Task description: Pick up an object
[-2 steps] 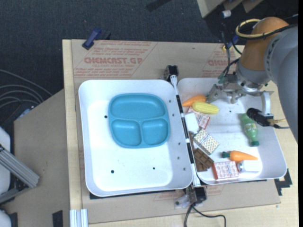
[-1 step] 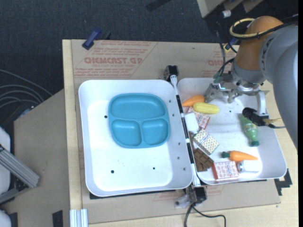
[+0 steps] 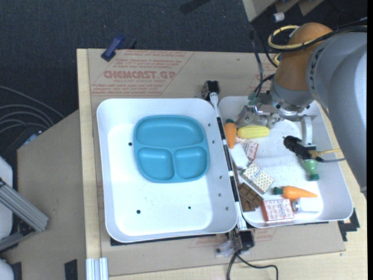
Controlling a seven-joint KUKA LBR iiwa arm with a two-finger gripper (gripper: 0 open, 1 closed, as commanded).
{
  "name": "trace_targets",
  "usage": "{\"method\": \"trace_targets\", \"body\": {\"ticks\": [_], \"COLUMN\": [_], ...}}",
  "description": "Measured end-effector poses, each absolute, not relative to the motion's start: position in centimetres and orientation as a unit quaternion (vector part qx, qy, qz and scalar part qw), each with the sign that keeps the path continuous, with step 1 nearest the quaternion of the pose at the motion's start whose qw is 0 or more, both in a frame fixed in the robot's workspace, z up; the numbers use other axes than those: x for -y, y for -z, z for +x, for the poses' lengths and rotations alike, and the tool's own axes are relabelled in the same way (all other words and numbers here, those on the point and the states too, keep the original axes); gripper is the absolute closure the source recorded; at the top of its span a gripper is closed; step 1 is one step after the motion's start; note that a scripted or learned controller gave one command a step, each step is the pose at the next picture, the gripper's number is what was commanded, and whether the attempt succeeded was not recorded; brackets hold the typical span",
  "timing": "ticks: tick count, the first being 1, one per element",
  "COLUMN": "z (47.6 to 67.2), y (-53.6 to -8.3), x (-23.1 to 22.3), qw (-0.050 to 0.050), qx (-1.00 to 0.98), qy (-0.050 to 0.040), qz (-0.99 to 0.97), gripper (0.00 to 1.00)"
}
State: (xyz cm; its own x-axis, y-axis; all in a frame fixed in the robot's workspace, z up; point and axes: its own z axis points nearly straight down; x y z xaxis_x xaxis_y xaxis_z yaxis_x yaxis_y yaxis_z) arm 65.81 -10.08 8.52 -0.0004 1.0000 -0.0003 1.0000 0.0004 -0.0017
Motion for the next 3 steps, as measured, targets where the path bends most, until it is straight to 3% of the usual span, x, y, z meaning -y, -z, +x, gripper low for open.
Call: {"method": "trace_targets", "body": {"ticks": [1,2,3], "z": [65.9,65.8,66.7], "y": [-9.6,-9.5,-8.5], "x": [10.1,10.1,10.0], "qw": [0.0,0.0,0.0], "qx": [0.707,0.707,0.707], "qy": [-0.0003,-0.0007,0.0001], "qz": [-0.707,-0.707,-0.707], "gripper": [1.0,0.0,0.0]}}
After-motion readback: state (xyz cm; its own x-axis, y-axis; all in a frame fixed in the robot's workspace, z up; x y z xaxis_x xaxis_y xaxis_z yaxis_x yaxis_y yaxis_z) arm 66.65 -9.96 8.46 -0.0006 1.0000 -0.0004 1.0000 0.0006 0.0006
